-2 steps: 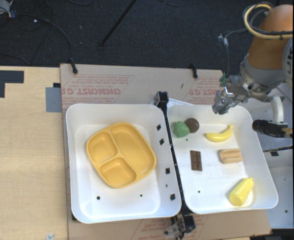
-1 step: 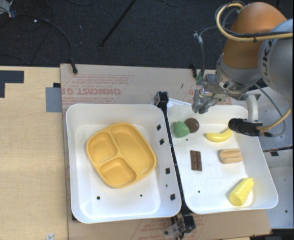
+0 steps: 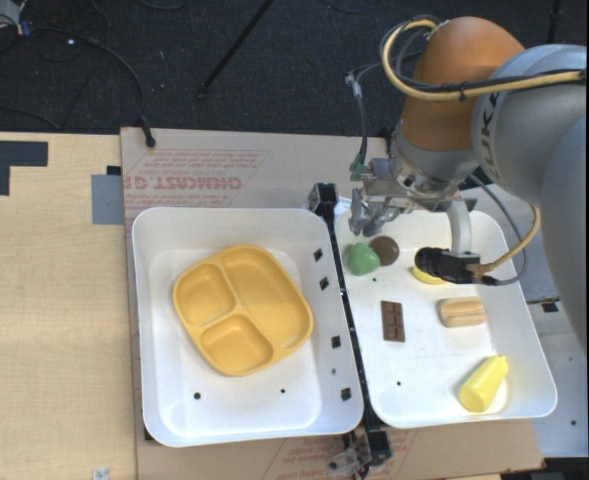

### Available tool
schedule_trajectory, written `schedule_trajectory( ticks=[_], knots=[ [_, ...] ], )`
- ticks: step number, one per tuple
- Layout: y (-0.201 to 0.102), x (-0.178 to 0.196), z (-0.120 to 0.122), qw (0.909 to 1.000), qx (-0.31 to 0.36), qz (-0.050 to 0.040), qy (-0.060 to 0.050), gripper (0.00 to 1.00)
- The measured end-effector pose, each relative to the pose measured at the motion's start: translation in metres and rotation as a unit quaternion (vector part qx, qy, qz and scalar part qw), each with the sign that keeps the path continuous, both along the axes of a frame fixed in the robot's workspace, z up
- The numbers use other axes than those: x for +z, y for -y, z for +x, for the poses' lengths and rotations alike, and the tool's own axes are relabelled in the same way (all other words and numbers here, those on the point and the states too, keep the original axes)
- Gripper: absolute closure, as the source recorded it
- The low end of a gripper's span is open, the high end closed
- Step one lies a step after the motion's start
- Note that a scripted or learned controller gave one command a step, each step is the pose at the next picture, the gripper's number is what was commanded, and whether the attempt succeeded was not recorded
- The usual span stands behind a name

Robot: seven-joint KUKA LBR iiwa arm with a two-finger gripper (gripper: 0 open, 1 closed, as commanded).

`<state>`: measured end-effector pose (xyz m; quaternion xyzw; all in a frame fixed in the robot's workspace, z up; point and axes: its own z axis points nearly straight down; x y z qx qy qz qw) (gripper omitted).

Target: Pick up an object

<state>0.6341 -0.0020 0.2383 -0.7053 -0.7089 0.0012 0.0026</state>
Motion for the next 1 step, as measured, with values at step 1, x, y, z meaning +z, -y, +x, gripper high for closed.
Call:
schedule_trajectory(
  ticks=[1],
  knots=[
    [-0.063, -0.0093, -0.0013, 1.0, 0.001, 0.0001, 0.0, 1.0]
  ],
)
